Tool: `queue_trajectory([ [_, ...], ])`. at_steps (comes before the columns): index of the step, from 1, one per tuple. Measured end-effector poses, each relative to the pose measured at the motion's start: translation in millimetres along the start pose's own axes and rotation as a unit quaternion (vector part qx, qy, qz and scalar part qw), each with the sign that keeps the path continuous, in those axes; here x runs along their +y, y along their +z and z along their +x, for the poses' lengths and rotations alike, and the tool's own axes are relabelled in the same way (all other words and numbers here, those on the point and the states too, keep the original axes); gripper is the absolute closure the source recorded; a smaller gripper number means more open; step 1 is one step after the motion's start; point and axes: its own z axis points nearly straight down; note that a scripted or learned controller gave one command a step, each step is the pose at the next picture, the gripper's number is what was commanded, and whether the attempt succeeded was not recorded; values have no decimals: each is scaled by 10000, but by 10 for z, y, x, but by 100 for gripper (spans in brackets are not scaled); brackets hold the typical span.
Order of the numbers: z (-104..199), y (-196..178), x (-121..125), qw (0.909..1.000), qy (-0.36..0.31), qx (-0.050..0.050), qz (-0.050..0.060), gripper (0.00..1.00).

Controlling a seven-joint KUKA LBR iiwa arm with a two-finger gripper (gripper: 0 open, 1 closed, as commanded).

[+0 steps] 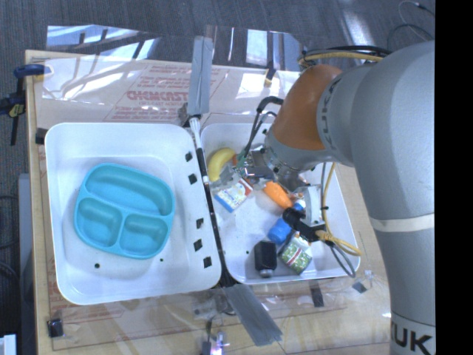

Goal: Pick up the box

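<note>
Overhead slanted view of a wooden desk (33,87) bearing two shallow white plastic bins side by side. The left bin (59,154) contains one light-blue plastic tray with three compartments (124,211), lying flat near the bin's centre. The right bin (244,268) contains several small items: one yellow banana-shaped toy (218,161) at the upper left beside the dividing wall; one small flat box with white, red and blue print (232,195) just below the banana, lying tilted on the bin floor; one orange carrot-shaped piece (277,193) to the box's right; one blue cylindrical object (280,230) below the carrot; one black cylindrical object (265,257) near the front wall; and one green-and-red printed packet (296,254) just beside the black object. One grey arm with an orange band (303,117) reaches in from the right, its wrist over the upper part of the right bin. The gripper (247,165) hangs near the box's upper right edge, between the banana and the carrot; whether it is wide or narrow cannot be told, as the wrist and cabling hide it. The box rests on the bin floor.
</note>
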Motion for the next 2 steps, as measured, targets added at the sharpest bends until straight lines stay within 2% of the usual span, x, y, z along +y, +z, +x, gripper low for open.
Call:
queue_trajectory([
  [2, -4, 4, 16, 9999, -124, -12, -8, 0],
])
